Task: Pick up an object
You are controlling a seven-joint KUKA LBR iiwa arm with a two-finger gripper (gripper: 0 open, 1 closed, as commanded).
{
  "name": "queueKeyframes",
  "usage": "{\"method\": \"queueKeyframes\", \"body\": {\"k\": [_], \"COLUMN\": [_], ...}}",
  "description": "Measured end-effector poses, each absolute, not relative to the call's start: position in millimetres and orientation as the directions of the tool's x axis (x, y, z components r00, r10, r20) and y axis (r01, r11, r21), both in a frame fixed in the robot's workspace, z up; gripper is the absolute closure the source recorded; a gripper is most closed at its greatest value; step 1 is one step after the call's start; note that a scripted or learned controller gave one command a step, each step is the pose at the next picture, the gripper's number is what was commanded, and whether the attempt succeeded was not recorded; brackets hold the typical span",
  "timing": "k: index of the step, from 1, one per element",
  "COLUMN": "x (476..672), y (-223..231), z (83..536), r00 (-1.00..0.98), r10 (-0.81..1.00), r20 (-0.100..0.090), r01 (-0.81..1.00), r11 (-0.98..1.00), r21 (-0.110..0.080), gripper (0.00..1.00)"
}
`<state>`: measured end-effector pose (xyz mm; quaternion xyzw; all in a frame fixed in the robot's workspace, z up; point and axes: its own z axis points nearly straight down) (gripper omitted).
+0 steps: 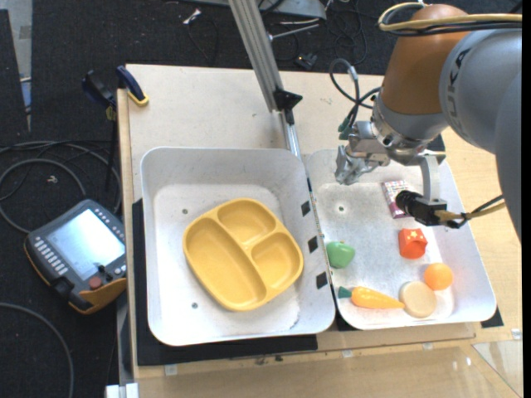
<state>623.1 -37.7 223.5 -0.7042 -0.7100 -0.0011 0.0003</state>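
Objects for picking lie in the right-hand shallow white bin [473, 293]: we see a green rounded toy [339, 254] near its left wall, an orange plastic carrot with a green tip [373, 298] by the near edge, a cream round piece [419, 299] just right of the carrot, a small orange ball [438, 276] touching that piece on its far side, a red blocky toy [412, 243] a little farther back, and a pink-and-white packet [393, 196] toward the far side. Our grey two-finger gripper [352, 167] hangs over the far left part of this bin, apart from all of them, with nothing between its fingers; we cannot tell how wide they stand. In the left shallow white bin [166, 222] rests a yellow three-compartment plastic tray [242, 253].
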Motion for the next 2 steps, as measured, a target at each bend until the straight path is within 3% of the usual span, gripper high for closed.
{"method": "queueKeyframes", "body": {"k": [2], "x": [604.4], "y": [67], "z": [220], "r00": [-0.007], "r10": [1.0], "r20": [0.001], "r01": [1.0], "r11": [0.007], "r21": [-0.002], "gripper": [1.0]}}
